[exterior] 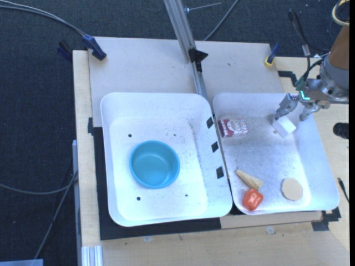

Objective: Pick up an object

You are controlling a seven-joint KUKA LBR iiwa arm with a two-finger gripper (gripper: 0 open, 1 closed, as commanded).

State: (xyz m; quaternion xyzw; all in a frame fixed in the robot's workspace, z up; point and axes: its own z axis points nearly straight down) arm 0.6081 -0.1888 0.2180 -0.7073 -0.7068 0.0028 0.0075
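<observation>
My gripper (295,111) hangs over the far right part of the right bin (319,148), its two fingers spread apart and open. A small white block (284,127) lies just below the left finger, touching or nearly touching its tip, and not between the fingers. Also in this bin are a red and white packet (232,127) near the far left, a yellow wedge (249,179), a red pepper-like piece (252,199) at the near edge, and a tan round disc (292,189) at the near right.
The left bin (119,121) holds a blue bowl (155,164). A metal pole (186,32) slants down to the divide between the bins. Blue (94,47) and yellow (270,59) clamps sit at the bench's back corners. Cables run over the dark floor.
</observation>
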